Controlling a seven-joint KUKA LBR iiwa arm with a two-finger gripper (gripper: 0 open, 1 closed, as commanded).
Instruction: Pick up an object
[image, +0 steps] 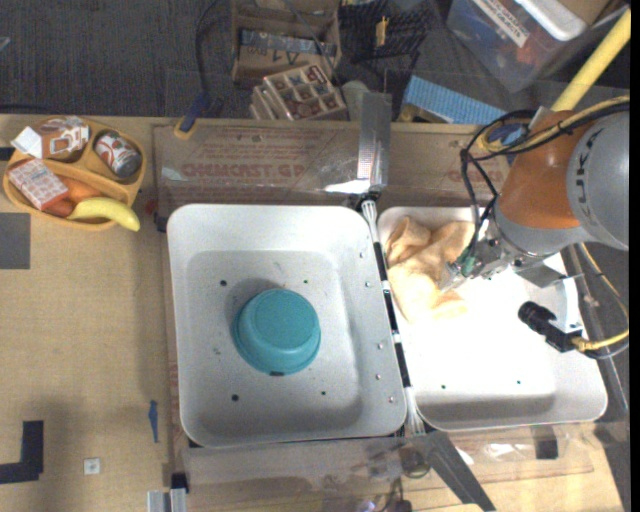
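Note:
A crumpled tan cloth (425, 265) lies in the back left corner of the right bin (500, 390). A teal bowl (278, 331) rests upside down in the middle of the left bin (200, 250). My gripper (464, 266) reaches in from the right and is down at the cloth's right edge, touching or just above it. The grey arm with its orange band (545, 195) rises behind it.
A black plug (545, 326) on a yellow cable hangs over the right bin's right side. A yellow dish (70, 180) with a banana and snack packs sits on the bench at the far left. Boxes and clutter stand behind the bins.

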